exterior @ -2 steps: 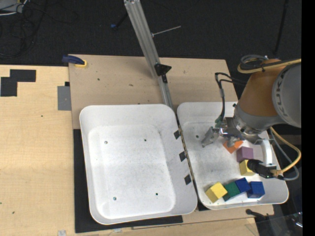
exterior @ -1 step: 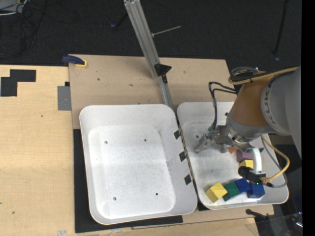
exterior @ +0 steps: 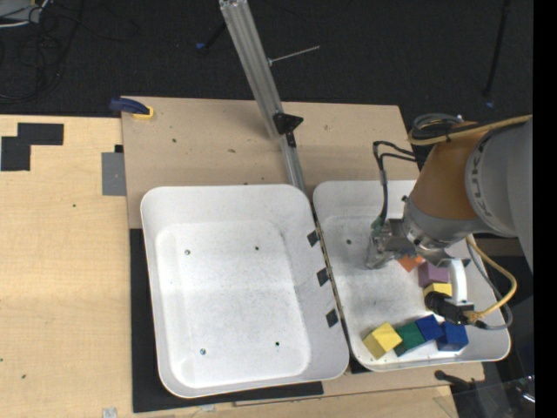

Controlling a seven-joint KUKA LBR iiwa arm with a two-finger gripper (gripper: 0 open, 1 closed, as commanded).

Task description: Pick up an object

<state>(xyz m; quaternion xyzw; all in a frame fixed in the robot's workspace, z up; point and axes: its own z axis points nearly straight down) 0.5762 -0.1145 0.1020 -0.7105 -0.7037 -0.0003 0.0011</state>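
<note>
The pieces to pick from are small coloured blocks lying in the right bin [exterior: 348, 225]: a yellow block [exterior: 381, 340] and a green block [exterior: 409, 335] near the front edge, a blue block [exterior: 439, 331] just right of them, a purple block [exterior: 432, 274] farther back, and an orange piece [exterior: 409, 264] peeking out just beside the wrist. No writing or label can be read on any of them. The gripper [exterior: 380, 252] hangs low over the middle of the right bin, under the grey arm [exterior: 487, 181]; whether it is open or closed cannot be told, and nothing is seen in it. The blocks sit to its front and right, the orange piece nearest. The left bin [exterior: 174, 207] lies alongside
</note>
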